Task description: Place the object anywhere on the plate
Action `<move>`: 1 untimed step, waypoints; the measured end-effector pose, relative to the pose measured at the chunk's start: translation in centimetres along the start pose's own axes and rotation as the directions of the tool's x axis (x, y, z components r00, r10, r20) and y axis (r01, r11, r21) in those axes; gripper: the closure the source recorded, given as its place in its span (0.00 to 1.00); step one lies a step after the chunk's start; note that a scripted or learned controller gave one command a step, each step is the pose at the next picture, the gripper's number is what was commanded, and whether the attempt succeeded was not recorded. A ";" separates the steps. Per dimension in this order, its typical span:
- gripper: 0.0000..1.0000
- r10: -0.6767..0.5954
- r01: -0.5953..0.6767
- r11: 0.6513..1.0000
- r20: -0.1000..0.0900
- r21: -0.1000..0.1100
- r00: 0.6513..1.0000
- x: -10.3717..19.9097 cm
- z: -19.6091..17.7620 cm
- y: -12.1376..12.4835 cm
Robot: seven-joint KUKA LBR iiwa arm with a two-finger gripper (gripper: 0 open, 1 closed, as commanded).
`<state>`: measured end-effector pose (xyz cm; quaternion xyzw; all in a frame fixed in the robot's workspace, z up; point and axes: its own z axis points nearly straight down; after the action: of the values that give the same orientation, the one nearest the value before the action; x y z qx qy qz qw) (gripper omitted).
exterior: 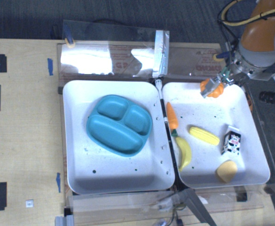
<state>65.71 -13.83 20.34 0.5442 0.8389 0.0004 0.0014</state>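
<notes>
Here we see a tabletop (19, 140) of pale wood carrying 2 shallow white bins side by side. The left bin (76, 173) holds a blue plate (120, 124) with 3 compartments, lying near the bin's middle, slightly tilted in our view. The right bin (255, 173) holds the smaller things. The grey arm (262, 32), with its orange band, reaches in from the right over that bin's far corner.

Its jaws (212, 86) sit at the far edge of the right bin, and between them we make out an orange object (214, 89), rounded and bright, partly hidden by the metal fingers, so they appear clenched on it.

Below lie a carrot (172, 116) against the dividing wall, a banana (184, 152) just under it, a corn cob (204, 135) near the middle, a small black-and-white cow toy (231, 142), and a tan rounded piece (227, 170) near the front corner.
</notes>
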 end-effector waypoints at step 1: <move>0.00 0.000 0.000 1.000 0.000 0.000 1.000 0.0 0.0 0.0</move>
<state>65.73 -13.83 20.37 0.5442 0.8389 0.0005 0.0017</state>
